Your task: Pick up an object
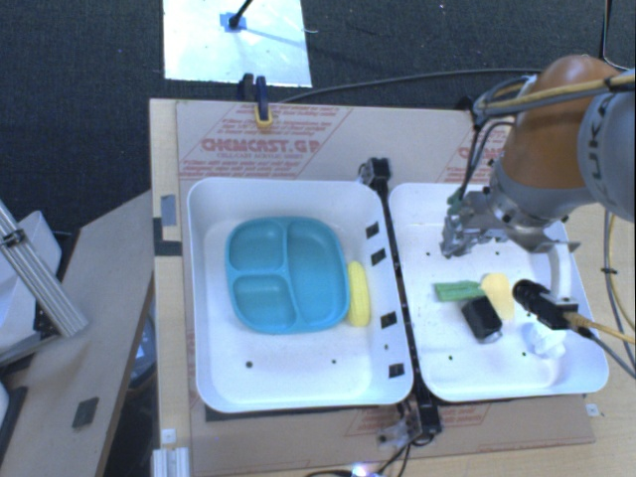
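Grey tool (455, 238) hovers upper part of right bin (586, 366), above green block (457, 290); grip state unclear.

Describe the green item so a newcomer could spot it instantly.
Find the right-hand shallow white bin. Near its middle lies a flat green rectangular piece, left of a yellow rounded object and above-left of a black block. It is the lone green, flat thing there.
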Controlling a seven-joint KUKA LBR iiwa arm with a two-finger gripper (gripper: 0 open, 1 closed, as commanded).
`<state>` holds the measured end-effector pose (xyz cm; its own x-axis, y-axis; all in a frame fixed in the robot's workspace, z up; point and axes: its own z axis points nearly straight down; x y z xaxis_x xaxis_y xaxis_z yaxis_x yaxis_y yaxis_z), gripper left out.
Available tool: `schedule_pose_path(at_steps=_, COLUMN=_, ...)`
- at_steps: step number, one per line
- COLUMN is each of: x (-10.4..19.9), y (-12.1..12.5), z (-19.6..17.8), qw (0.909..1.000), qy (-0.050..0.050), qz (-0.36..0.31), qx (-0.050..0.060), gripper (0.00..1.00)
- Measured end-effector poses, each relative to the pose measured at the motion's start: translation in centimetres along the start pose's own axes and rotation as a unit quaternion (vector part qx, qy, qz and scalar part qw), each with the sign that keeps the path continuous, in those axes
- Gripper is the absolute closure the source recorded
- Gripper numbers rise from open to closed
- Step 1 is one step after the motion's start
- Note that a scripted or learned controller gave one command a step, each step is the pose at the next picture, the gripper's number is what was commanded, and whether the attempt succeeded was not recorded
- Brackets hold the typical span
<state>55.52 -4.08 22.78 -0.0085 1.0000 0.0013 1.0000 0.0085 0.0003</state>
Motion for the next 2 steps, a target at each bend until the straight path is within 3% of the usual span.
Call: schedule_pose_path(at_steps=2, x=10.9, y=-0.7, z=0.1, qw=1.0000, qy=0.000, qz=0.000, qx=0.000, gripper=1.00)
